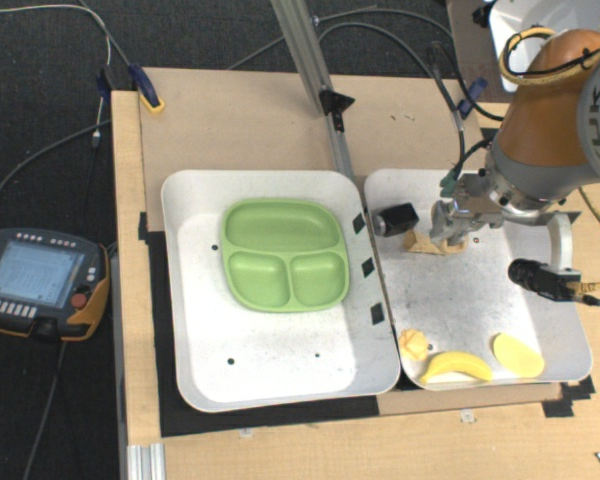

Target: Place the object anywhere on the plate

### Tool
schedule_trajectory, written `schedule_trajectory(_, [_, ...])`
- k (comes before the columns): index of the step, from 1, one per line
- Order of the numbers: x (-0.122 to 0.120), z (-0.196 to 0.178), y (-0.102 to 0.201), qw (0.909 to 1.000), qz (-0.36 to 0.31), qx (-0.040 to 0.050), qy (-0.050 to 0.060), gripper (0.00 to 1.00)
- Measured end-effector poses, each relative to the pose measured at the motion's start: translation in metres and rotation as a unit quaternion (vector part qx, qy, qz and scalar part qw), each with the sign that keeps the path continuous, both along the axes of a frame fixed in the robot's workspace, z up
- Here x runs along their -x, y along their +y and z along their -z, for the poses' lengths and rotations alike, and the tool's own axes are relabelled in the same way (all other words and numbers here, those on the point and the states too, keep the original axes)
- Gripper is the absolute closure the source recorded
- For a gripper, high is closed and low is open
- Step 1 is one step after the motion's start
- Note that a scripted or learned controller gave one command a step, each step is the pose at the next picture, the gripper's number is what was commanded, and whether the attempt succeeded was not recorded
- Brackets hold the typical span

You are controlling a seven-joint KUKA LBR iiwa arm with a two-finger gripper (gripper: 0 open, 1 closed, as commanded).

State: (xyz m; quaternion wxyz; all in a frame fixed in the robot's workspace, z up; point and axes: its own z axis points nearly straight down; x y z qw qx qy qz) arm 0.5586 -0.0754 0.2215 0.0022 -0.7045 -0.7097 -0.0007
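A green plate (pixel 285 253) with three compartments lies in the left bin (pixel 280 378). My gripper (pixel 447 236) hangs low over the back of the right bin (pixel 480 298), its tips right at a small tan, bread-like piece (pixel 423 243) on the bin floor. The tan piece pokes out to the left of the fingers. I cannot make out whether the fingers are around it. Along the right bin's front edge lie a yellow banana (pixel 455 367), a yellow round piece (pixel 517 355) and a small pale piece (pixel 414 343).
A black block (pixel 393 217) sits at the back left of the right bin, just left of the gripper. A black cable part (pixel 540 278) hangs off the arm at the right. A metal pole (pixel 310 58) rises behind the bins. A teach pendant (pixel 40 283) lies at the far left.
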Motion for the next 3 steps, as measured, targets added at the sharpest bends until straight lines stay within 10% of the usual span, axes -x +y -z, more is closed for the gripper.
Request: schedule_trajectory(3, [-0.001, -0.017, 0.162, 1.0, 0.0, 0.0006, -0.001, 1.0])
